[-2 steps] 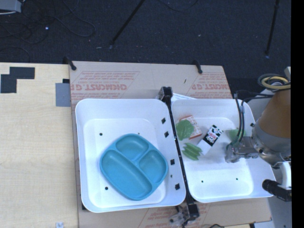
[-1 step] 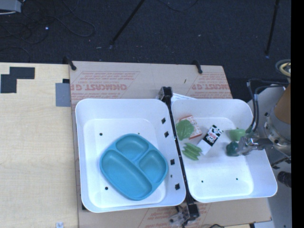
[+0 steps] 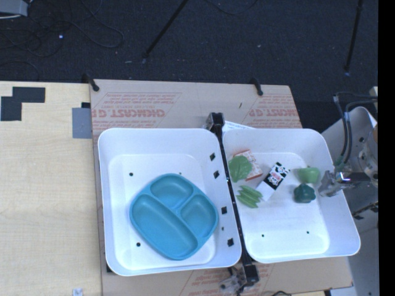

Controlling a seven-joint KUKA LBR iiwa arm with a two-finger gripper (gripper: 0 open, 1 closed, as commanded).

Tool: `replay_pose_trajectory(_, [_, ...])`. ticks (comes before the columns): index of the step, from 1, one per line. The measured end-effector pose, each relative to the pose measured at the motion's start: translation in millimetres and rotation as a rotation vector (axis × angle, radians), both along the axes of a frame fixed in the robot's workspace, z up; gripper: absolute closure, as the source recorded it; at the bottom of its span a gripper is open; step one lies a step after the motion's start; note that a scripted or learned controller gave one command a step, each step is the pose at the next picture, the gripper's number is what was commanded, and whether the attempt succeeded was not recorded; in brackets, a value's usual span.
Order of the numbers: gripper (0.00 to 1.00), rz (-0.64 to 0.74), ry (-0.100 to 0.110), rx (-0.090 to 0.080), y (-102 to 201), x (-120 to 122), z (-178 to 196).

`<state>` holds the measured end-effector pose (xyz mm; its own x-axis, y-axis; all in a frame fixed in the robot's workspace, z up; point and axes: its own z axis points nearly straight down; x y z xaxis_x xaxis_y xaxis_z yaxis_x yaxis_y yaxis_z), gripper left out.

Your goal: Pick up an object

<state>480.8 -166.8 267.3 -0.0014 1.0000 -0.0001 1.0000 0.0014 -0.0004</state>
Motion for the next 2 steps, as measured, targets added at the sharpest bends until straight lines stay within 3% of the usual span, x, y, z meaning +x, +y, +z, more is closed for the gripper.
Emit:
replay_pose_trajectory(1, [1.0, 0.002, 0.001, 0.001, 47.9, 13.4, -1.3])
replay_pose_trajectory(2, [1.0, 0.001, 0.002, 0.0, 98.5, 42.9, -15.5])
